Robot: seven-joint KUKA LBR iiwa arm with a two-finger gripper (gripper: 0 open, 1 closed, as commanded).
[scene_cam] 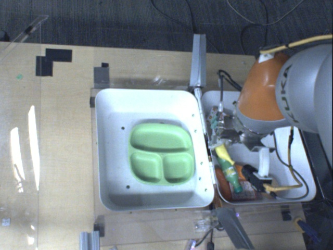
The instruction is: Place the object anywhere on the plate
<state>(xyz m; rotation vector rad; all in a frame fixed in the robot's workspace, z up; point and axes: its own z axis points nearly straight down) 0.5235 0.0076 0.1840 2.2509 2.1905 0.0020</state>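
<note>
The gripper [218,133] hangs low in the right bin [307,184], near its left wall; how far it is open I cannot tell. Just below it lies a yellow and green bottle [228,166] among other small things. The green plate [161,152] sits to its left, in the left bin [112,113]

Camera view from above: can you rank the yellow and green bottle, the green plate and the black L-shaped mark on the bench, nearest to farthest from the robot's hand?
1. The yellow and green bottle, in the right bin just below the hand.
2. The green plate, in the left bin, across the divider.
3. The black L-shaped mark, far off at the bench's upper left.
</note>
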